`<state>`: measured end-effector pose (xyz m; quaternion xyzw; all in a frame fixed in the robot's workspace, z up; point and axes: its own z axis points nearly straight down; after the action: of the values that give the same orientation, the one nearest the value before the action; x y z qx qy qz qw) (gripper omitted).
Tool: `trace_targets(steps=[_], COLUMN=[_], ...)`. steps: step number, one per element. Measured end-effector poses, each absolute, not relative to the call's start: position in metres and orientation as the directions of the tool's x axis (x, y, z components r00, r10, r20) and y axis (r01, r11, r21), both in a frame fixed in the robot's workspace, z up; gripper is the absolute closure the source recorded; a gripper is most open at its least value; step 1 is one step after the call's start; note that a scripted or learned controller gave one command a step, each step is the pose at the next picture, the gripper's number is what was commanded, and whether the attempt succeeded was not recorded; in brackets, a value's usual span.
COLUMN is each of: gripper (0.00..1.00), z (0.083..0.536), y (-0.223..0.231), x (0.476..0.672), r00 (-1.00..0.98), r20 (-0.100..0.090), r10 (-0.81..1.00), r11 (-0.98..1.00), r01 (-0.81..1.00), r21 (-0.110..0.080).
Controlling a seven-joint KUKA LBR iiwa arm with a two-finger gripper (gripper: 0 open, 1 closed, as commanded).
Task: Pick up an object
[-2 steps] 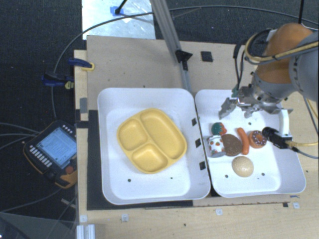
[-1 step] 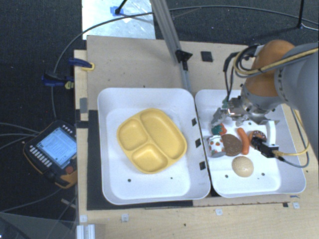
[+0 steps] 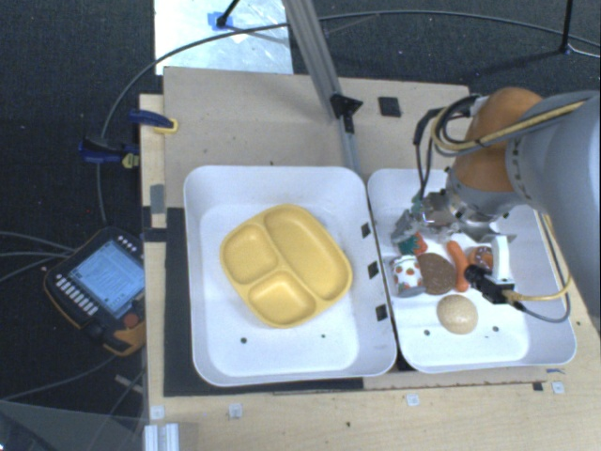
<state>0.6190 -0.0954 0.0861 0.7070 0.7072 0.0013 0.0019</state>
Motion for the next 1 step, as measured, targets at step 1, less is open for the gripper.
trace_targets(steps=[1], gripper=[1.00], z=[0.0986], y=[-0.0948], x=[0.6208], r00=[-0.001], r20=[0.000], r10=[1.000], r11=[0.001], r01=[1.000], r21=[0.010])
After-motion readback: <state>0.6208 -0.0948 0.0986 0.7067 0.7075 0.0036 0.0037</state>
